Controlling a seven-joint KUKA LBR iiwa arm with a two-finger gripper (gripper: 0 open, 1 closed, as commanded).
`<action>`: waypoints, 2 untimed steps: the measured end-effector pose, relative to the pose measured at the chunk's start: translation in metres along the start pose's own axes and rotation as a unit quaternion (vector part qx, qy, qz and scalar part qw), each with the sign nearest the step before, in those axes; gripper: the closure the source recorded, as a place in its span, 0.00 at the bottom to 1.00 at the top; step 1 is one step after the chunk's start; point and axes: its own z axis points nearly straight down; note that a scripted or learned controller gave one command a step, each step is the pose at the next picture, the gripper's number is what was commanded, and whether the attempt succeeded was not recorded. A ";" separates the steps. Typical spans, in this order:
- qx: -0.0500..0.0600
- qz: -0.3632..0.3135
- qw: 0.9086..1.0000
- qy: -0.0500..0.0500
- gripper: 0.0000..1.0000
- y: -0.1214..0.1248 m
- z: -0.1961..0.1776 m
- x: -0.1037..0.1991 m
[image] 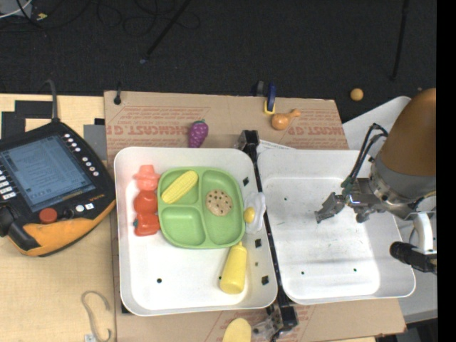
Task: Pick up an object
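Claw (340,209) over right bin (320,280), can't tell if open or closed, nothing grabbed; toys wait in left bin (178,280).

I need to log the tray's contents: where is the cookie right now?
The cookie lies in the upper right compartment of the green tray in the left bin, beside the corn cob.

Place: you're looking at a robotics lab.
Signs: teach pendant (50,184) on your bench, cardboard (228,123) under two white bins (135,276), cables (107,6) across dark carpet.
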 end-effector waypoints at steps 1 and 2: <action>-0.006 -0.001 1.000 -0.001 0.00 0.003 -0.006 0.000; -0.004 -0.001 1.000 -0.001 0.00 0.012 0.043 -0.002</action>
